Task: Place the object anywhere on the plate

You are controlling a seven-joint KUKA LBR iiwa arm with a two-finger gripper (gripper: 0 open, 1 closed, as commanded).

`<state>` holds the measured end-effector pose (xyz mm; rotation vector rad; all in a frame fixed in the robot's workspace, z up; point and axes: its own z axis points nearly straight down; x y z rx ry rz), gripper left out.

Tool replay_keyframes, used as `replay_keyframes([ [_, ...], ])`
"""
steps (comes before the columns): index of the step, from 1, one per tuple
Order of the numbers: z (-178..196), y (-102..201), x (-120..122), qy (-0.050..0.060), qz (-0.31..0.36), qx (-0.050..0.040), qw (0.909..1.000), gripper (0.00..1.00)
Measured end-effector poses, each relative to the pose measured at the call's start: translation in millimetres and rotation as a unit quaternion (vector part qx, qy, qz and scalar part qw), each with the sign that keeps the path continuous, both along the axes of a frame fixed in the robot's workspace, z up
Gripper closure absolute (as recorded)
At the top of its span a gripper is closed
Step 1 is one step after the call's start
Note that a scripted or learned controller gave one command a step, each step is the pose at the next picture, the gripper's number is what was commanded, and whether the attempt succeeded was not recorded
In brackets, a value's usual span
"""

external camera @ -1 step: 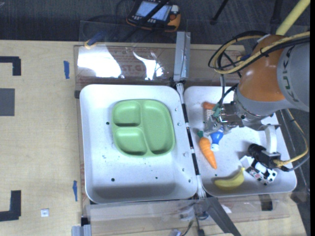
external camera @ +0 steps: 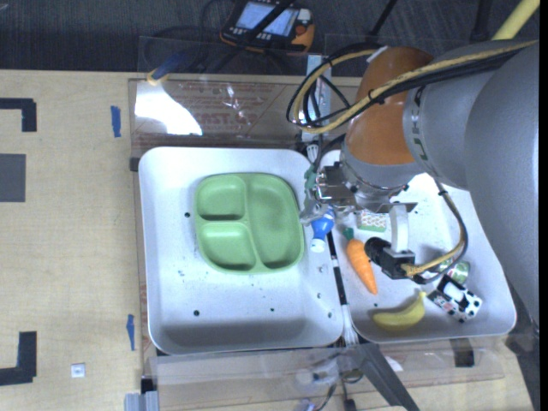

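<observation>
You have one green plate (external camera: 249, 221) in the left bin (external camera: 171, 298). Right of the plate lie one carrot (external camera: 362, 265) and one banana (external camera: 401, 314). Gripper (external camera: 321, 202): grip unreadable.

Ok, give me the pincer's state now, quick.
Pincer: cannot be told; it hangs over the divide between the bins, near the green plate, above a small blue and white object.
</observation>
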<state>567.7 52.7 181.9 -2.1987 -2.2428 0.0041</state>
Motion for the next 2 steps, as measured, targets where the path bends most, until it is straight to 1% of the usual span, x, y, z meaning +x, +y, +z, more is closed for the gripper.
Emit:
replay_keyframes([
  [1, 11.4, -16.4, -7.1, 0.001, 0.05, 0.0001, 0.9987, 1.0],
  [2, 32.8, 31.2, 64.7, -0.002, 0.178, -0.0002, 0.984, 1.0],
])
